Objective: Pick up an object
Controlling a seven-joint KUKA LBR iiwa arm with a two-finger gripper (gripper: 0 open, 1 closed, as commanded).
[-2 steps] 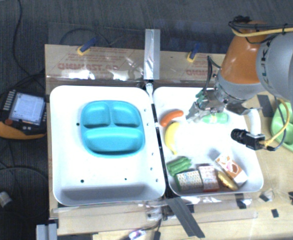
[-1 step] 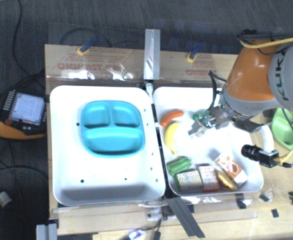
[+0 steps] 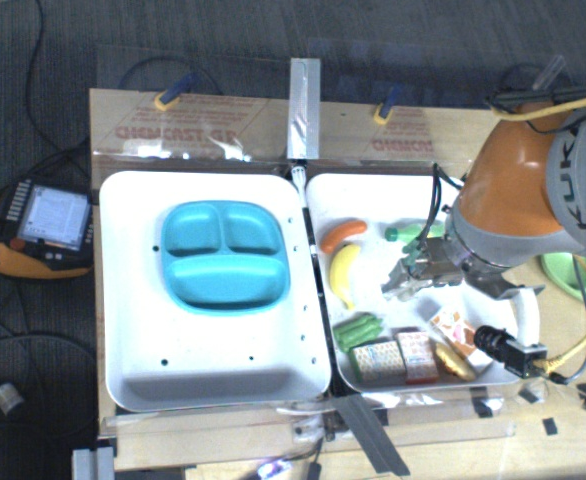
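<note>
The arm [image 3: 518, 193] hangs low over the right bin [image 3: 373, 190], its pincer [image 3: 413, 273] among the toys; I cannot tell how it is set or whether it has anything. It looks like the reaching step, so a clean descent onto one object comes next. The left bin [image 3: 133, 358] holds a blue divided tray [image 3: 225, 253]. The right one holds a banana [image 3: 343, 271], green pepper [image 3: 356, 328], small boxes [image 3: 396, 358] and an orange sausage [image 3: 344, 232].

Toys [image 3: 405, 356] crowd right bin's [image 3: 373, 193] front; centre open
</note>
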